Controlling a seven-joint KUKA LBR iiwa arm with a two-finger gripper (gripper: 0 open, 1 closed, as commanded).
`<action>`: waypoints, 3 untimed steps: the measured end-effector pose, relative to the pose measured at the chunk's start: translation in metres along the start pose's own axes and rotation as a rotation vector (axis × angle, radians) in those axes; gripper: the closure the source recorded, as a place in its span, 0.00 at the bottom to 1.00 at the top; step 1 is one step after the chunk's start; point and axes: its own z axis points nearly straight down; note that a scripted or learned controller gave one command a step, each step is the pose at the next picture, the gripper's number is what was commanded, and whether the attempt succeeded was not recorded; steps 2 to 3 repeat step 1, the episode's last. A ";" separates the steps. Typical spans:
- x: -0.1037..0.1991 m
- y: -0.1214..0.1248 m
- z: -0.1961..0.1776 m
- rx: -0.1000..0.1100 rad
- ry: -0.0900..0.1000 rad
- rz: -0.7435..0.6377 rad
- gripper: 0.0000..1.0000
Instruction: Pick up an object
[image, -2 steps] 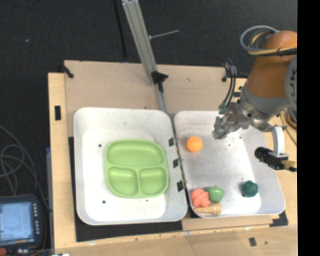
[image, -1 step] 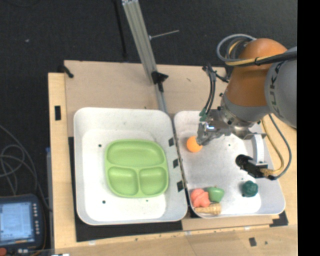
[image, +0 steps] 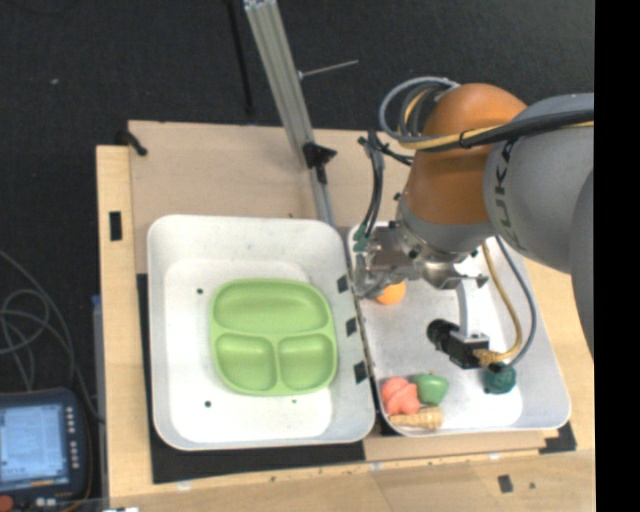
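My gripper (image: 378, 278) hangs over the left side of the right bin (image: 535, 400), close to the wall between the two bins. A small orange object (image: 393, 293) lies right beside and partly under it; whether they touch cannot be told. At the bin's front edge a pink object (image: 400, 395), a small green object (image: 432, 386) and a beige piece (image: 424, 419) lie clustered together. A dark teal object (image: 500, 378) sits further right in the same bin.
The left bin (image: 180, 250) holds a light green divided plate (image: 272, 335) with three compartments. A slanted metal pole (image: 290, 100) rises behind the bins. The grey arm with its orange band (image: 460, 150) covers the back of the right bin.
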 end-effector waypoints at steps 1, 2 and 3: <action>0.051 -0.018 -0.007 0.000 0.000 0.000 1.00; 0.051 -0.018 -0.007 0.000 0.000 0.000 1.00; 0.051 -0.018 -0.007 0.000 0.000 0.000 1.00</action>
